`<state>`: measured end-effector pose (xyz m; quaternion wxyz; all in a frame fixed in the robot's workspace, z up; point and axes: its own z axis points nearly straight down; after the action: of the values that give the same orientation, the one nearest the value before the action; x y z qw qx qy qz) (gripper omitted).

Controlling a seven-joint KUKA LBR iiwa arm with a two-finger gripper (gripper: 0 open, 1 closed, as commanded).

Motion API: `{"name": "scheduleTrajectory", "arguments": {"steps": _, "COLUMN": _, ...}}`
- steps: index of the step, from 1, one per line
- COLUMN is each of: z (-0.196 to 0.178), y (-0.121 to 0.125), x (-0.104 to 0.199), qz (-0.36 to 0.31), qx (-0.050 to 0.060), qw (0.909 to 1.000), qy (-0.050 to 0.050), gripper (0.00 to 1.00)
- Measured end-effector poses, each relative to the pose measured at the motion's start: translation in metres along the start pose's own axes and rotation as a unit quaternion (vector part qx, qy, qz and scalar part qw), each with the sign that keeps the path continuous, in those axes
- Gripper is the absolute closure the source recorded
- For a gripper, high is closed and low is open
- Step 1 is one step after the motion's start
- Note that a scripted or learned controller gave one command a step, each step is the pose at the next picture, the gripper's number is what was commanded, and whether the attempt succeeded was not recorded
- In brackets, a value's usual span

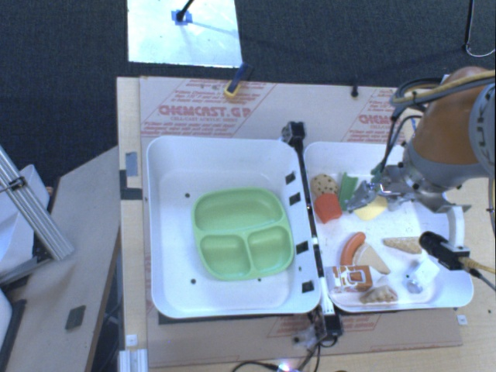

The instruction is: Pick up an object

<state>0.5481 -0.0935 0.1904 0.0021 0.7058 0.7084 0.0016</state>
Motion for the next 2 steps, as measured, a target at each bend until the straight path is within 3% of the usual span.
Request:
{"name": "scheduleTrajectory", "arguments": {"steps": 1, "z": -0.036, "y": 0.001, "x": 0.000, "qz": 0.000, "qx": 0.000, "qw": 1.0000, "qy": 0.000, "gripper": 1.00}}
{"name": "scheduleTrajectory", "arguments": {"steps": 2, "z": -0.037, "y": 0.040, "x": 0.033, "qz": -0.002, "qx": 0.000, "qw": 1.0000, "qy": 0.000, "gripper": 1.00}}
